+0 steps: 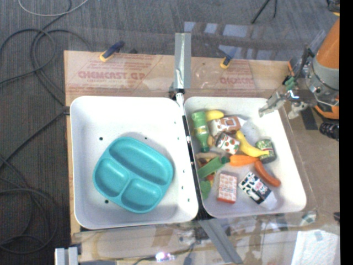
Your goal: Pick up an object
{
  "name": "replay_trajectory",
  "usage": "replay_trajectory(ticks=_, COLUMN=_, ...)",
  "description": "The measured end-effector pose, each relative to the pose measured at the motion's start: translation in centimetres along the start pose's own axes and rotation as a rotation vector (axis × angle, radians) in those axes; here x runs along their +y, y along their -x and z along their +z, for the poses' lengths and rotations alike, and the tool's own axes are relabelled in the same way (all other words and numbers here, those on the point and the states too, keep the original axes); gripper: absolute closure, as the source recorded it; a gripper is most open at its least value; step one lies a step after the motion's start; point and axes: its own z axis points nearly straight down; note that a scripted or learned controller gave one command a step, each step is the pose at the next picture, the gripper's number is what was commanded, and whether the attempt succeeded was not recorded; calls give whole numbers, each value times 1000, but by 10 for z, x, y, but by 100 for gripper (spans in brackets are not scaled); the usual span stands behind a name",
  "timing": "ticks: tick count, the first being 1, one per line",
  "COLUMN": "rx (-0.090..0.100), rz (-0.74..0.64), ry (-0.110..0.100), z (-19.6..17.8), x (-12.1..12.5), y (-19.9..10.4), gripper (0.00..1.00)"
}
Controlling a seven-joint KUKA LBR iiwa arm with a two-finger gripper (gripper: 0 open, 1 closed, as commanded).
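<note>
The right bin [295, 164] holds a pile of toy groceries: a banana [249, 146], a carrot [242, 160], a red sausage [267, 176], a black-and-white carton [255, 187], an orange box [226, 187], a green bottle [201, 129] and a small dark can [266, 150]. My gripper [282, 108] hangs over the bin's far right corner, above its rim. Its two fingers stand apart with nothing between them. The items lie to its lower left, apart from it.
A teal divided plate [133, 173] lies in the left bin [83, 148]. The divider wall [187, 148] separates the two bins. Clamps [111, 50] sit on the cardboard at the back, and cables [33, 65] run over the floor at left.
</note>
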Motion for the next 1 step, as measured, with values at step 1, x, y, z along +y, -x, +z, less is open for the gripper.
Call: replay_trajectory(ticks=1, rx=-1, rz=-83, ry=-2, z=108, x=-26, y=0, gripper=0)
